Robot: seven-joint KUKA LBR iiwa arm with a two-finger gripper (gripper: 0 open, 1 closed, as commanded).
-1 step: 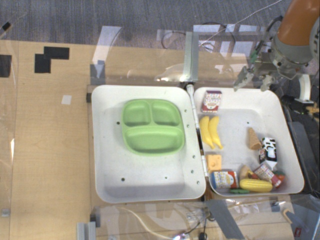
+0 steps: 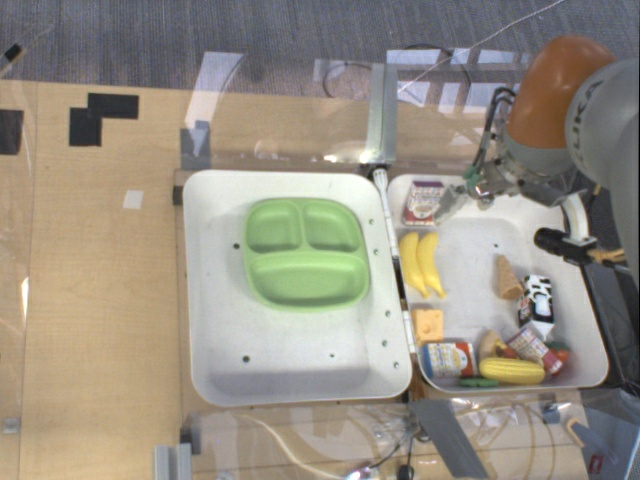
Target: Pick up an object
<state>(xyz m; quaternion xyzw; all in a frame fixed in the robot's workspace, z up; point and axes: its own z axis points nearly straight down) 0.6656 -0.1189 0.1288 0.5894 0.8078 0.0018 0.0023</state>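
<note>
Inside right bin [image 2: 590, 368], bananas [image 2: 422, 263].

Two shallow white bins are sitting side by side on a pale wooden bench [image 2: 90, 318]. The left bin [image 2: 200, 298] is holding a green divided plate [image 2: 305, 253], which is lying flat slightly toward 12 o'clock of the bin's middle, its two smaller compartments pointing toward 12 o'clock and its one long compartment toward 6. The right bin [image 2: 470, 268] is lying at 3 o'clock of the left one, their rims nearly touching. A grey metal post [image 2: 380, 113] is standing at 12 o'clock of the seam between them. Black blocky marks [image 2: 100, 118] are showing on the bench at 10 o'clock of the left bin. Grey carpet [image 2: 250, 13] is running along the top, with a thin white cable [image 2: 520, 18] crossing it at 1 o'clock.
</note>
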